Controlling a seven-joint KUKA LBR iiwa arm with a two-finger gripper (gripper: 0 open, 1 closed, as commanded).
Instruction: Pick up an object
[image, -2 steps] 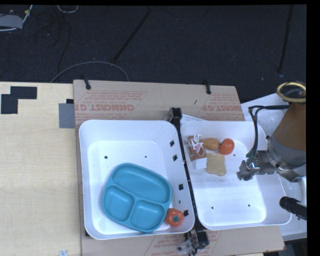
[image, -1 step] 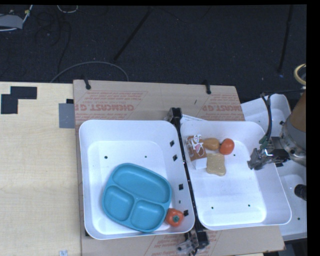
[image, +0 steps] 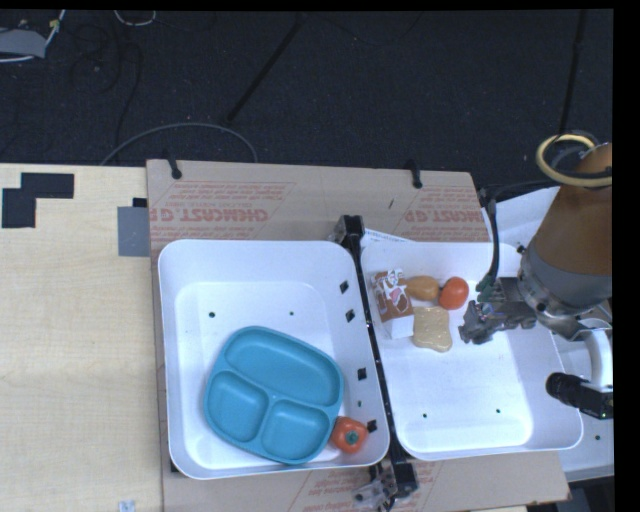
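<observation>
Hovering low in the right bin (image: 470, 415), the pincer (image: 478, 325) sits just right of the tan block (image: 433, 329). Its spread I cannot tell. Orange ball (image: 454, 292) lies just up-left.

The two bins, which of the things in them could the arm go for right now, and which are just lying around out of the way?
Candidates, right bin near the gripper:
orange-red ball
yellow-orange piece
pale tan block
brown and white packet

Lying about, left bin:
blue divided plate
small tomato-like toy
</observation>
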